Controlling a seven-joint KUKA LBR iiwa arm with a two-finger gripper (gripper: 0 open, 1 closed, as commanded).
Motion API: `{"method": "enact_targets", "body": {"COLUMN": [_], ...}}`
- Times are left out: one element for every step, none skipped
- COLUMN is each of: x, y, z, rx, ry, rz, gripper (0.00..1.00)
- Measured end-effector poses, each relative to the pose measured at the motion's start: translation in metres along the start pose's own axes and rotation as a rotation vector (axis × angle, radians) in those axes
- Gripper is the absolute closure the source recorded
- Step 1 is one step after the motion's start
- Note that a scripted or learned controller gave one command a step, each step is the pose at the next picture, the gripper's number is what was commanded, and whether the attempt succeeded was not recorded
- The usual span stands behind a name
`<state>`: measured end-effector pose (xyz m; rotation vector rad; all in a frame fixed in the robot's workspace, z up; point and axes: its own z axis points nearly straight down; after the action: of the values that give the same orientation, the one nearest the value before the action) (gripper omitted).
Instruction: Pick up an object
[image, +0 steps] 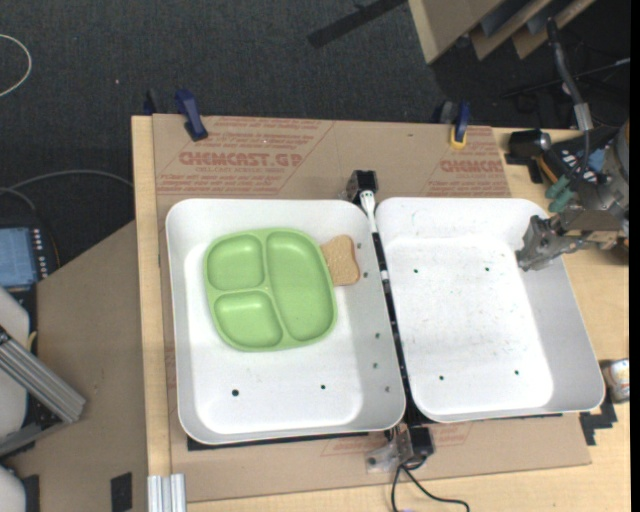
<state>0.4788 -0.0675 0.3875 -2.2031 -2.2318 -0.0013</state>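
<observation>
Starting at the near edge, the left bin (200, 400) has bare white floor in its front half. Farther back in it lies a green divided plate (270, 288), flat, with three shallow wells. Touching the plate's far right corner is a small tan slice of toast (342, 260), lying flat between the plate and the bin's right wall.

The right bin (480, 340) sits just beside the left one, its floor speckled with dark flecks.

At that bin's far right rim is the gripper (532, 248), well apart from both plate and toast. Whether it is spread or closed I cannot tell; nothing is seen clamped in it.

The plate looks light, stiff and smooth, probably plastic, so likely slippery. Lying flat, it gives little to pinch except its raised rim or the ridges between wells; those would be my choice. The toast looks light and small, possibly a toy; gripping across its narrow sides seems best, though the plate and the wall crowd it.
</observation>
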Motion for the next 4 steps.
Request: {"method": "enact_targets", "body": {"x": [-0.071,-0.050,-0.091,-0.060], "y": [-0.001,-0.001,0.014,-0.001], "z": [-0.115,0.010,-0.035,0.047], "rx": [-0.020,0.009,-0.011,0.006], "ry": [-0.011,-0.002,-0.009,-0.001], "rz": [0.019,0.013,0.016,0.011], "gripper": [1.00,1.00,1.00,1.00]}}
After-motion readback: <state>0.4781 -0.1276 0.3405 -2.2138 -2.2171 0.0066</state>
